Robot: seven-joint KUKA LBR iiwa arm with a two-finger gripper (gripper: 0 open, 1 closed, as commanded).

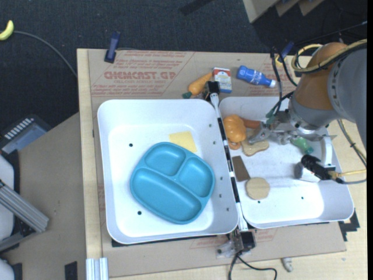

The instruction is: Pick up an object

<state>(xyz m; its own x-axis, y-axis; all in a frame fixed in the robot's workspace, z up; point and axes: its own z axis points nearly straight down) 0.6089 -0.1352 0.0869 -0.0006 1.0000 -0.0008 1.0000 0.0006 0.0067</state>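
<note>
My gripper [262,135] is low in the right bin [326,209], near its back left part, with the grey wrist behind it to the right. Its tip is right above a tan bone-shaped biscuit [254,149] and close to an orange rounded piece [234,128]. A thin red-orange item [252,123] lies just behind the tip. Nearer the front lie a round tan cookie [257,188] and a brown flat bar [239,168]. A green item [303,143] peeks out under the wrist.
The left bin [116,127] holds a blue divided plate [172,182] and a yellow cheese slice [184,140]. Behind the bins on the bench lie a blue bottle [255,76], a small white carton [222,79] and an orange carrot [200,84].
</note>
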